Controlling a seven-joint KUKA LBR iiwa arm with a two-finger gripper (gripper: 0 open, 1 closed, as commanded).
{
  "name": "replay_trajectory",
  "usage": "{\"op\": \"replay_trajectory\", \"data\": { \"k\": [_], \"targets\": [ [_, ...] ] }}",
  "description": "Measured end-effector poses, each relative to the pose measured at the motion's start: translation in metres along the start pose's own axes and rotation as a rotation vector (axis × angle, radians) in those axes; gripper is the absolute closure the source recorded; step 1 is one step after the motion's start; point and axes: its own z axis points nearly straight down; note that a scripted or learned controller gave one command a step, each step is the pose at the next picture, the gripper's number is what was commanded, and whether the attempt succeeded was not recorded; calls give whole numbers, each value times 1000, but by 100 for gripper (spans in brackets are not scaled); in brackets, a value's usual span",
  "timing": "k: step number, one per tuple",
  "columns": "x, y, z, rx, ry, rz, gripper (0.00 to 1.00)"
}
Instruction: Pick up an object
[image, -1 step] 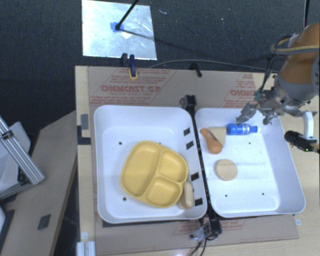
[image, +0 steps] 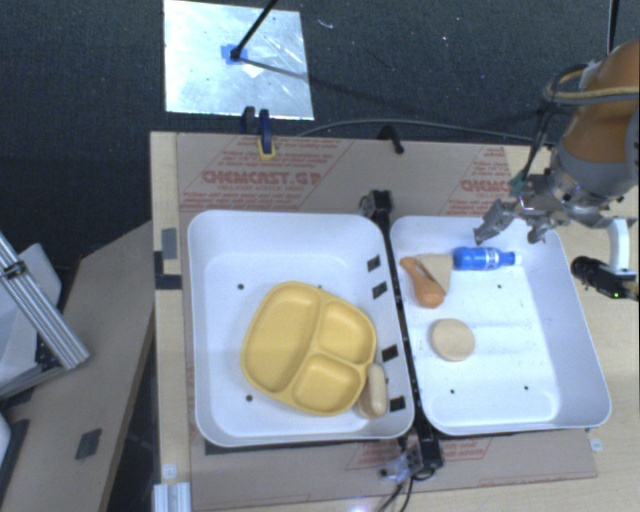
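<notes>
My gripper (image: 514, 228) hangs open over the far edge of the right bin (image: 520, 390), its two fingers spread apart with nothing between them. Just below it, on the bin floor, lies a small blue bottle (image: 482, 258) on its side. An orange carrot (image: 424, 281) rests beside a pale wedge near the bin's left wall, and a round beige cookie (image: 452, 339) lies nearer the middle. In the left bin (image: 225, 300) a yellow divided tray (image: 310, 347) lies flat with a tan bread roll (image: 374, 390) at its right edge.
A black divider clamp (image: 380, 205) sits between the two bins at the far side. A shiny metal plate (image: 238, 58) lies beyond the bench. An aluminium rail (image: 35, 310) stands at the left edge.
</notes>
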Motion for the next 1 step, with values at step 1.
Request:
{"op": "replay_trajectory", "data": {
  "k": [1],
  "targets": [
    [-3, -6, 44, 3, 0, 2, 0]
  ]
}}
